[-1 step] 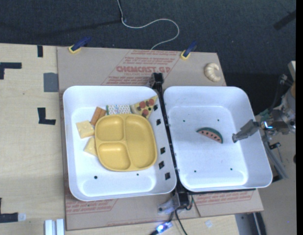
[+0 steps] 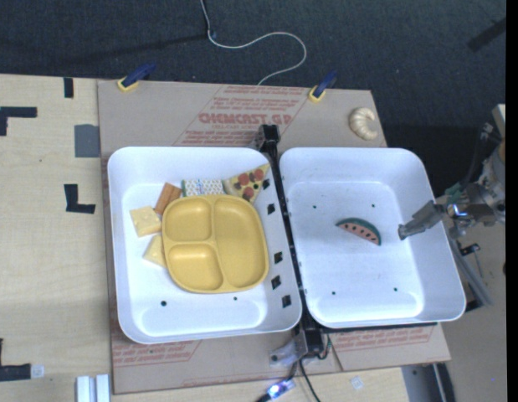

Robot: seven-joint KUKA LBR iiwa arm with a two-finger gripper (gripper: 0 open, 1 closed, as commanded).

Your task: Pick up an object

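A toy watermelon slice (image 2: 359, 230), red with a green rind, lies flat in the middle of the right bin (image 2: 409, 304). My gripper (image 2: 415, 224) reaches in over that bin's right rim, a short way to the right of the slice and apart from it. The left bin (image 2: 133, 308) holds a yellow divided plate (image 2: 215, 243). Around the plate's upper left lie several small toy foods: a cracker (image 2: 145, 221), a brown piece (image 2: 167, 196), a patterned piece (image 2: 202, 188) and a pizza slice (image 2: 250, 178).
Both bins rest on a cardboard sheet (image 2: 233, 115) held by two clamps (image 2: 137, 75) (image 2: 323, 83). A beige lump (image 2: 365, 122) sits on the cardboard behind the right bin. A white cable (image 2: 259, 40) loops at the back.
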